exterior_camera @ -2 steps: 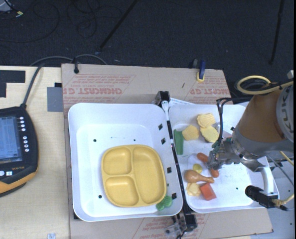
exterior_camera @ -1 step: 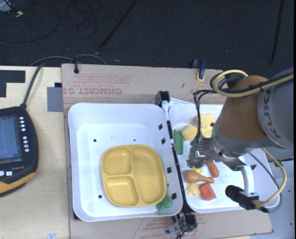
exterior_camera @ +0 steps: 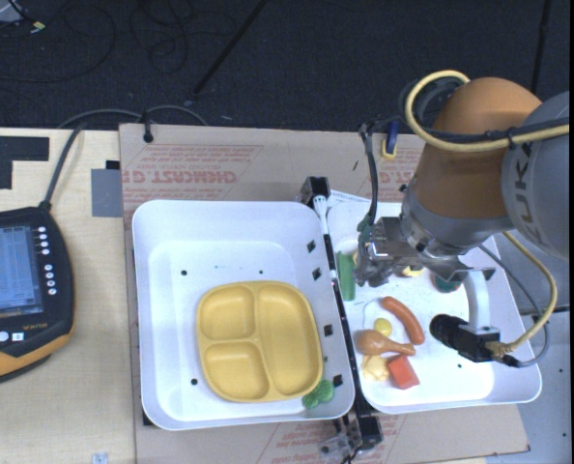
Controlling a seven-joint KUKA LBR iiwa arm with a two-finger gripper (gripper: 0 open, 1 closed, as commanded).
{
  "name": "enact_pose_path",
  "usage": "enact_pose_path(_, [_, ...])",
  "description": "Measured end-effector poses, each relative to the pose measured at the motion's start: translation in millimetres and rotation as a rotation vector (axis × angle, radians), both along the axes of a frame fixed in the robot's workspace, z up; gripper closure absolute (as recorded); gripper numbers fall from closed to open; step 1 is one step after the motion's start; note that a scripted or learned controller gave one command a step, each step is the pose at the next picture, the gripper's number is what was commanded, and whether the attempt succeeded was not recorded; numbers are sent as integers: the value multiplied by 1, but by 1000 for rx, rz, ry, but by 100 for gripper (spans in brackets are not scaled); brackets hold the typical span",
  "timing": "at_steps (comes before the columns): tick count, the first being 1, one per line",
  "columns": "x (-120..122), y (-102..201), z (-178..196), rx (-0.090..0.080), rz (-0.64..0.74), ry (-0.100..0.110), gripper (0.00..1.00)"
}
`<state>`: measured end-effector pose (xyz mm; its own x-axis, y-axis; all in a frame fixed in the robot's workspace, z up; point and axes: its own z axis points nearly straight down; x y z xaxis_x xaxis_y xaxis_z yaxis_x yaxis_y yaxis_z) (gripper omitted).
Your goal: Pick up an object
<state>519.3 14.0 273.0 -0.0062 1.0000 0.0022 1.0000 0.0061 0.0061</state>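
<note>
Hovering over the right bin [exterior_camera: 519,380], your gripper [exterior_camera: 376,259] — grip state unreadable — could skid off the sausage [exterior_camera: 404,318] among crowded neighbours.

Right bin [exterior_camera: 519,380] contents — orange sausage [exterior_camera: 404,318] lying diagonal mid-bin; brown drumstick [exterior_camera: 380,343] just left of it; yellow piece [exterior_camera: 375,364] and red block [exterior_camera: 403,372] near front edge; green stick [exterior_camera: 346,275] along left wall.

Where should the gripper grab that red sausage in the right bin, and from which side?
Grip the sausage across its middle, coming straight down from above. It lies flat on the right bin, long and narrow, running diagonally, so the fingers should close across its short width. The orange drumstick lies close on its lower left, so keep clear of that end.
</note>
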Motion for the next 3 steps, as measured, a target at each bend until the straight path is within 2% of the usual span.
enact_pose_path(1, [-45,6,75,-1,-5,4,100])
enact_pose_path(2, [-43,79,134,0,3,3,100])
enact_pose_path(3, [-44,113,130,-2,-3,10,100])
